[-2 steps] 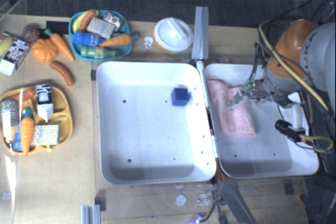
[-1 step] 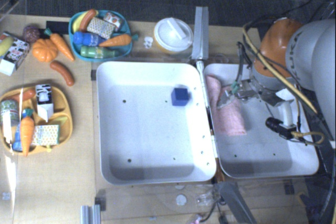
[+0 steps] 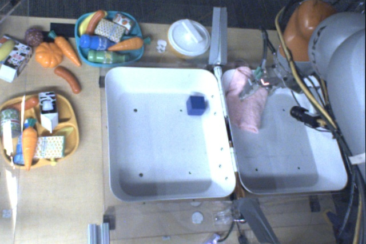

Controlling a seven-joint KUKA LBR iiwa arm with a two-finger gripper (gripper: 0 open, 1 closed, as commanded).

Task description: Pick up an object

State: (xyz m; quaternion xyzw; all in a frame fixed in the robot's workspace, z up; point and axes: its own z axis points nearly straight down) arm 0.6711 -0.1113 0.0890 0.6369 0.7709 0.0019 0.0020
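A small blue cube (image 3: 196, 104) lies in the left white bin (image 3: 143, 174), toward its upper right. A crumpled pink cloth (image 3: 247, 107) lies in the right white bin (image 3: 286, 168), against its upper left wall. The gripper (image 3: 255, 82) reaches in from the right and sits low over the top of the pink cloth, touching or nearly touching it. The grey arm (image 3: 337, 48) with its orange band (image 3: 303, 20) fills the upper right.
Black cables (image 3: 309, 117) hang over the right bin. On the bench to the left stand a blue bowl (image 3: 86, 57) and a yellow tray (image 3: 71, 123) of toy food, with loose toy vegetables. A white lidded tub (image 3: 189, 37) stands behind the bins.
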